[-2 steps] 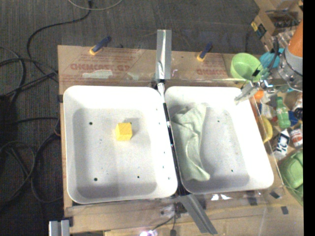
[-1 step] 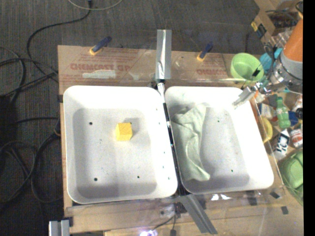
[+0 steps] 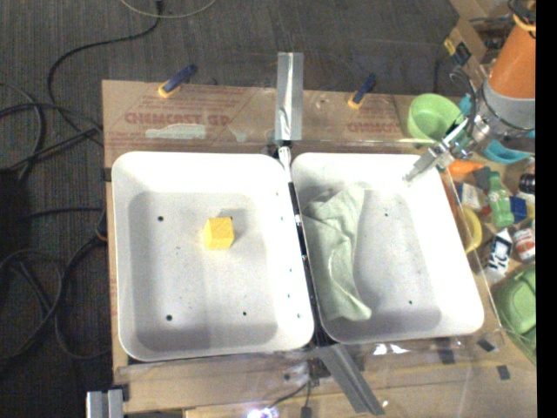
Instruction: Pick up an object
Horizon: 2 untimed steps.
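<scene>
A small yellow cube [image 3: 219, 232] lies on the floor of the left bin [image 3: 139, 320], a little above its middle. A crumpled pale green cloth [image 3: 341, 233] is spread over the left half of the right bin [image 3: 435, 312]. My gripper [image 3: 424, 165] hangs over the right bin's far right corner, pointing down and to the left, well apart from the cloth and far from the cube. Nothing shows in it. The arm's orange band [image 3: 515, 59] is at the upper right.
A green bowl [image 3: 432, 116] sits just behind the gripper. Bottles and small containers [image 3: 500, 207] crowd the bench along the right bin's right rim. A metal post [image 3: 289, 94] stands behind the seam between the bins. Blue clamps [image 3: 177, 79] grip the board's far edge.
</scene>
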{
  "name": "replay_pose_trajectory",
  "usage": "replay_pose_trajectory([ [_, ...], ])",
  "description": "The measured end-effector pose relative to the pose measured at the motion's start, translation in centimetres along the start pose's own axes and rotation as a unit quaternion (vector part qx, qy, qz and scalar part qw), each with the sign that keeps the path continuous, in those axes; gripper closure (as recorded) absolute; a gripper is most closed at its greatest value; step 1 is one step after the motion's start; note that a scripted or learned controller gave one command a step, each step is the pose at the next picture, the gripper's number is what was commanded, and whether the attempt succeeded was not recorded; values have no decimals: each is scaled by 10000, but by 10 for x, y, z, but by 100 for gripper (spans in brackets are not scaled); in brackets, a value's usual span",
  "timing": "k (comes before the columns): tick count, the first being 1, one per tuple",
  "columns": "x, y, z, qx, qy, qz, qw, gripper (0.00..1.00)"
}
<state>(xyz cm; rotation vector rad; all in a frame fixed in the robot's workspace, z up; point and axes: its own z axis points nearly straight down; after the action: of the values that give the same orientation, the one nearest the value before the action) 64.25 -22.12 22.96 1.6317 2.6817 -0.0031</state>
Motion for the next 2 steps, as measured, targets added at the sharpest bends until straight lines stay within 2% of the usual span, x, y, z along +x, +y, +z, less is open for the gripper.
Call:
replay_pose_trajectory([
  [1,3,4,8,-4,4,-917,9958,0],
  [2,-3,5,11,-20,0,-2635,9647,0],
])
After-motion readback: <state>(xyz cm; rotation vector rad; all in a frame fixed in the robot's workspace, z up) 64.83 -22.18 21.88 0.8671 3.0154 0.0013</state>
